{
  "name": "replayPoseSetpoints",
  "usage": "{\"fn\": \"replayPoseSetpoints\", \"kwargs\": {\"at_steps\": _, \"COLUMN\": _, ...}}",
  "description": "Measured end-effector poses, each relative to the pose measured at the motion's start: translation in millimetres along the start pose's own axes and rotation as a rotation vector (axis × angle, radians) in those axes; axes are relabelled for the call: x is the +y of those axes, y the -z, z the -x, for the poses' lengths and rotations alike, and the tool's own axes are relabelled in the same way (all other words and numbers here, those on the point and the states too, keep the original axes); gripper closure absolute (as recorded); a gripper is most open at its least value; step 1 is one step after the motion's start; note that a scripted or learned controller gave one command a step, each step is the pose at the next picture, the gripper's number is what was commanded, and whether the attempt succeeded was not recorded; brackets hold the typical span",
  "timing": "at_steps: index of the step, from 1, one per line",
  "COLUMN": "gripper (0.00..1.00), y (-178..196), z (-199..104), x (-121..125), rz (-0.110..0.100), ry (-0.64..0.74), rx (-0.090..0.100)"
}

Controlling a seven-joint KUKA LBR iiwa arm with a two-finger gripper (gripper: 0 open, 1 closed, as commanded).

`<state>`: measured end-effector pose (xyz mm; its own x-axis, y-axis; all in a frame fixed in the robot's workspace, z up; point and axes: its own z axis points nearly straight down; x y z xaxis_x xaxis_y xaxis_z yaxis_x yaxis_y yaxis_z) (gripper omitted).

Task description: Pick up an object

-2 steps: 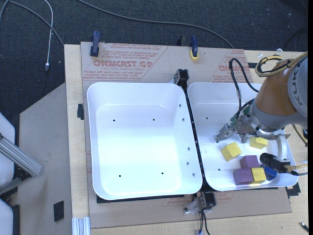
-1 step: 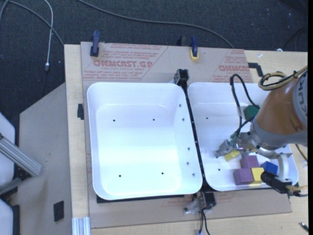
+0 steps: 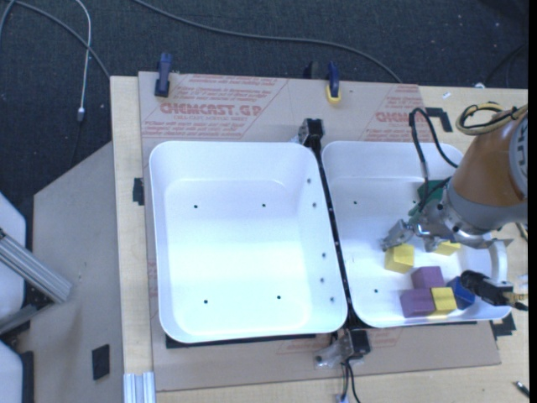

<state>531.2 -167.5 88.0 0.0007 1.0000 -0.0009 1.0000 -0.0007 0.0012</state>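
Note:
My gripper [image 3: 406, 234] hangs low in the right bin [image 3: 369, 183], its grey fingers just above and touching the top of a yellow block [image 3: 400, 259]. Nearer the front lie a purple block [image 3: 429, 277], a larger purple block [image 3: 416, 303], a small yellow block [image 3: 443, 300] and a blue block [image 3: 462, 295]. Another yellow piece [image 3: 450, 247] peeks out under the wrist, and a green object [image 3: 431, 193] shows behind the arm. Nothing is seen held between the fingers.
The left bin [image 3: 243, 233] sits beside the right one, their rims meeting at mid-bench. Black cables [image 3: 417, 133] run over the right bin's back edge. Clamps [image 3: 333, 82] hold the cardboard sheet at the rear. The orange-banded arm [image 3: 495, 170] covers the right bin's far right.

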Motion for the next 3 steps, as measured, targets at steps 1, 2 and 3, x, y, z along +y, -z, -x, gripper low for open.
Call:
{"fn": "replayPoseSetpoints", "kwargs": {"at_steps": 1, "gripper": 0.00, "y": -0.1, "z": -0.9, "x": -0.2, "rz": -0.001, "ry": 0.001, "rx": 0.001}}
{"fn": "replayPoseSetpoints", "kwargs": {"at_steps": 2, "gripper": 0.00, "y": -0.2, "z": -25.0, "x": -14.9, "rz": -0.002, "ry": 0.002, "rx": 0.002}}
{"fn": "replayPoseSetpoints", "kwargs": {"at_steps": 3, "gripper": 1.00, "y": 10.4, "z": -24.0, "x": -14.5, "rz": 0.000, "ry": 0.001, "rx": 0.001}}
